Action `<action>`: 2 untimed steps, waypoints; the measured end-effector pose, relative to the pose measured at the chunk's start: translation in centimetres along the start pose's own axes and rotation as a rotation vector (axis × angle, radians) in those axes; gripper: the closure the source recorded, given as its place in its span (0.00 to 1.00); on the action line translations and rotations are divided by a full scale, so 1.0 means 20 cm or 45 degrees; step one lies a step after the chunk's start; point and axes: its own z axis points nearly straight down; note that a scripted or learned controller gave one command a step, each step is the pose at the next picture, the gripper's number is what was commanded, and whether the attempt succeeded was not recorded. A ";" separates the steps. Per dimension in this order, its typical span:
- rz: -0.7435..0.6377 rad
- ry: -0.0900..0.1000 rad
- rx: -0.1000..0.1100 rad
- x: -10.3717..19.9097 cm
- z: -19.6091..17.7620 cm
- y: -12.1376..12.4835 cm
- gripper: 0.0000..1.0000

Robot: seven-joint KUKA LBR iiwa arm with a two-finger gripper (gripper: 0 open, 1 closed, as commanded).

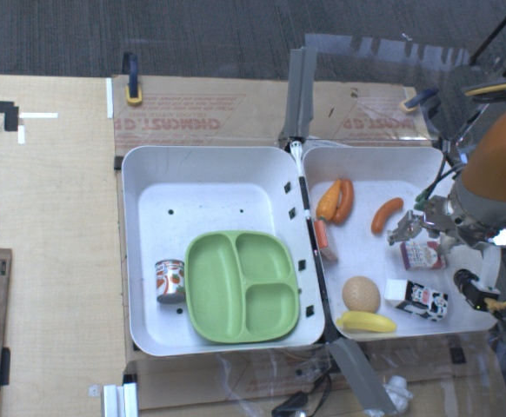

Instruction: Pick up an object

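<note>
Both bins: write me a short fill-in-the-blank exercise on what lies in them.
1. The green divided plate lies in the ____ bin.
2. Against the plate's left edge stands a small ____.
3. The banana lies just below the round tan ____.
4. The gripper hovers over the ____ bin.

Missing words: left; can; potato; right
</note>
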 end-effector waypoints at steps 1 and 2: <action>-0.117 0.003 0.014 0.12 0.08 0.22 0.00; -0.153 0.003 0.017 0.41 0.09 0.44 0.00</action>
